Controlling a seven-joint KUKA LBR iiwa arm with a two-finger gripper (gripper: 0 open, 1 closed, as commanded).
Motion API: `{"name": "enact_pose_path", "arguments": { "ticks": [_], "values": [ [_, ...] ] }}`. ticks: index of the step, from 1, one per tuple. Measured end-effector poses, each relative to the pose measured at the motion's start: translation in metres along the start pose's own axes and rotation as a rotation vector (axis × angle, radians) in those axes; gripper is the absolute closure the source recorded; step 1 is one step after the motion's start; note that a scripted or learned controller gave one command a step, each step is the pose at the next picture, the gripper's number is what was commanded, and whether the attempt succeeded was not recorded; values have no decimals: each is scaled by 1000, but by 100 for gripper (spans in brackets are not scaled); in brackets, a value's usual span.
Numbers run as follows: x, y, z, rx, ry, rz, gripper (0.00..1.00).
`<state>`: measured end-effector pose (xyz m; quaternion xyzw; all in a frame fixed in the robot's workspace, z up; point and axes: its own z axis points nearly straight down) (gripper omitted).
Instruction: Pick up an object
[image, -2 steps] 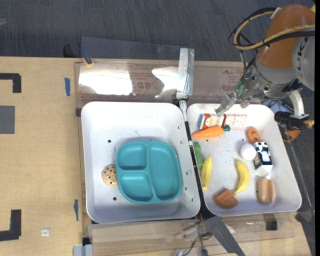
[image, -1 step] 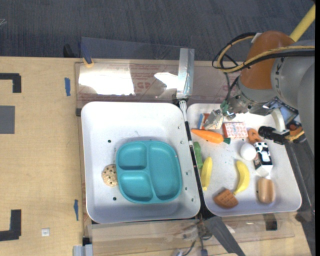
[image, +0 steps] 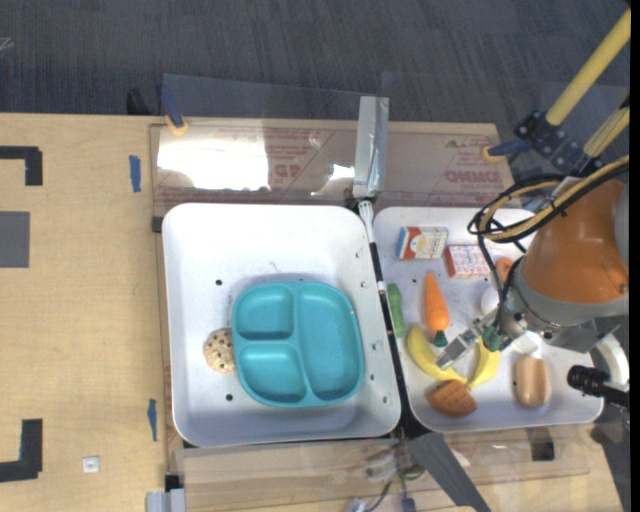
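The gripper (image: 462, 347) hangs low over the banana (image: 440, 362) in the right bin (image: 560, 410); nothing is lifted yet, and whether it is open cannot be told.

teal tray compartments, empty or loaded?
Empty: all three compartments of the teal tray show bare plastic. The cookie lies outside it, left.

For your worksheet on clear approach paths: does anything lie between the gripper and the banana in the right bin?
Nothing visible does. The gripper hangs directly over the banana in the right bin. The carrot lies just beyond it and the brown pastry just in front, both beside the banana rather than on it.
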<state>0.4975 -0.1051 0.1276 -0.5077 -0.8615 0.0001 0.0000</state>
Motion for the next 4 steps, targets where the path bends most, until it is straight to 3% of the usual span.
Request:
{"name": "enact_pose_path", "arguments": {
  "ticks": [1, 2, 3, 4],
  "values": [
    [-65, 90, 40, -4, -3, 103, 0],
    [-65, 92, 28, -10, -6, 103, 100],
    [19, 121, -61, -10, -2, 197, 100],
    [44, 143, -56, -1, 0, 630, 100]
  ]
}}
